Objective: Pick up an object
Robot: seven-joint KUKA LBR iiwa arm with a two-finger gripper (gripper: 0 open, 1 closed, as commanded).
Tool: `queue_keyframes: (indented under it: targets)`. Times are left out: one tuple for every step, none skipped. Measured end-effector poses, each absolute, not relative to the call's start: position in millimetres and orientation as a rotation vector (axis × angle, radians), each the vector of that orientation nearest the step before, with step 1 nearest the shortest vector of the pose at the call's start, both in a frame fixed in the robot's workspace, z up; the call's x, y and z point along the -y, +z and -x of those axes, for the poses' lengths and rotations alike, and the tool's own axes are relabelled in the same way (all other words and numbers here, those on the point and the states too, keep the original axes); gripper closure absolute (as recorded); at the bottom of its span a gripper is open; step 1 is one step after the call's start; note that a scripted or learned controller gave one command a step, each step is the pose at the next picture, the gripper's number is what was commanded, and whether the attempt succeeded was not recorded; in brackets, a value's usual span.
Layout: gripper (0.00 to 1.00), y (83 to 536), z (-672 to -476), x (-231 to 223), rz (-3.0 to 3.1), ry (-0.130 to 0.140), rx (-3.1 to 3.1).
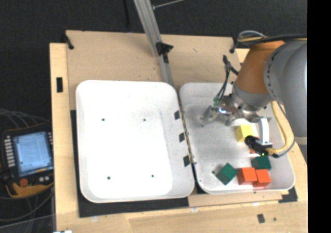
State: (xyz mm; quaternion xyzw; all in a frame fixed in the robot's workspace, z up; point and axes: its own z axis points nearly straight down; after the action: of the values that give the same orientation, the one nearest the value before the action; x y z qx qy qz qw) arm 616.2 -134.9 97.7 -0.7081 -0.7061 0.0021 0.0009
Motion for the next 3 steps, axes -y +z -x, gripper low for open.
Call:
queue_keyframes:
  targets:
    - [1.00,112.5,-618.5,135.9,2.234,-0.004,2.215]
    - [1.00,172.6,-623.7,145.3,2.231,-0.006,2.222]
    - [1.00,220.7,-633.3,147.4,2.223,-0.006,2.228]
